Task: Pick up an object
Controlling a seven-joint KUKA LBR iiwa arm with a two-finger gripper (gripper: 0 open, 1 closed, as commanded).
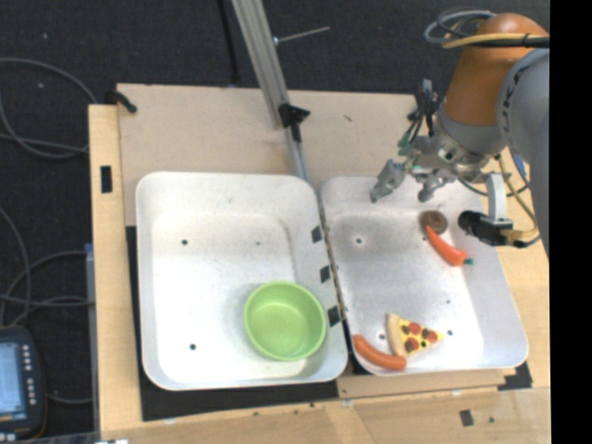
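From the camera above the worktop (213, 128), we see two shallow white bins side by side, and we take the right bin (481, 331) as our landmark. The left bin (185, 220) touches it along its left edge, and a green bowl (285, 319) sits upright in the near right corner of that left bin, close to the shared edge.

Inside the right bin we count four things. An orange carrot (446, 246) lies slanted toward the far right part of the floor, and a small brown round piece (433, 220) sits just beside the carrot's upper end. Near the front rim, a toy pizza slice (411, 334) lies flat, and a red sausage (378, 353) lies just beside it on its left, at the front left corner of the bin.

The arm (486, 72) reaches in from the right, its orange band above the wrist standing over the worktop beyond the far right corner of the right bin. The tool (409, 183) hangs over the far rim of the right bin, its two fingers spread apart with nothing between them, so we read it as released. It is near the brown piece and the carrot but apart from both.

A slanted metal pole (264, 58) stands behind the bins, ending near the far left corner of the right bin.
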